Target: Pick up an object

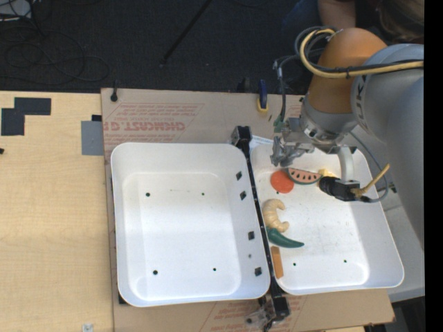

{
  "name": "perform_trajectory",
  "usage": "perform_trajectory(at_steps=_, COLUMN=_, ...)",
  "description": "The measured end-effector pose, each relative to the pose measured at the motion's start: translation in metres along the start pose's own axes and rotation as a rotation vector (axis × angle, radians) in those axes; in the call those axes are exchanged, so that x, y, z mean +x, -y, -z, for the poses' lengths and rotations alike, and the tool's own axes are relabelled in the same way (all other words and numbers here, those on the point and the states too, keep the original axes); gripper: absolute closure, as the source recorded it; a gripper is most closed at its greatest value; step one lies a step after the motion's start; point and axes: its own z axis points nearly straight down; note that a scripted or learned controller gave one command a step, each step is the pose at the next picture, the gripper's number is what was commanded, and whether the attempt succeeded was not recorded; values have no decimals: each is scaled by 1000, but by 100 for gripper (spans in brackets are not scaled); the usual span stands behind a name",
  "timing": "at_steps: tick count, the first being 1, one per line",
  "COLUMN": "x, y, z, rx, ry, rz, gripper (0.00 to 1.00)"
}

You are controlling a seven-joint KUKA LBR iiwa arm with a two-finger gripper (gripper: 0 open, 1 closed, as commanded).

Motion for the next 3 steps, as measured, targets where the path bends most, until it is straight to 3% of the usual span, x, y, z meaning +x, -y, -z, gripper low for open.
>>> perform_trajectory(at_steps=1, x=-51, y=6, z=-98, rx=18, ry=3, rz=-9, gripper=100)
perform_trajectory(at_steps=2, x=-51, y=4, z=-82, rx=13, ry=2, rz=-8, gripper=100)
perform_trajectory(at_steps=3, x=-83, y=20, z=-105, rx=10, ry=2, rz=-7, gripper=100)
